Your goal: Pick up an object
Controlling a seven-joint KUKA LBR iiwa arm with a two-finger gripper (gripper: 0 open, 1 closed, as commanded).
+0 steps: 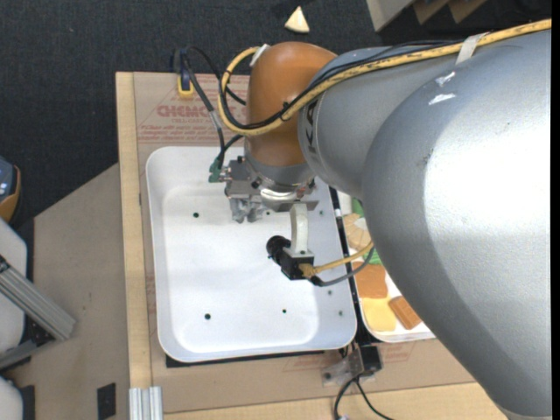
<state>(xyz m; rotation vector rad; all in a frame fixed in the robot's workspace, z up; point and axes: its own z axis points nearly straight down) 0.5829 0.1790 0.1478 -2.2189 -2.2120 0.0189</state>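
the gripper (248, 201) hangs low over the far end of the left bin (175, 261); i can't tell whether it's clenched or released. orange and yellow pieces (391, 303) lie in the right bin (381, 332), under the arm. the red print (179, 110) on the cardboard (131, 234) starts "chemc".

Several small things are seen in the right bin (390, 334), crowded against its left wall, and each is partly covered by the arm. A flat orange piece (372, 280) is found about midway along that wall. Just below it in the view, touching it, a pale yellow piece (377, 310) is laid flat. A small orange-brown block (404, 312) is set against the yellow piece's right side, tilted at a slant. Farther up the wall a pale tan piece (355, 231) is seen, and above it a green scrap (357, 206), whose shape cannot be made out.
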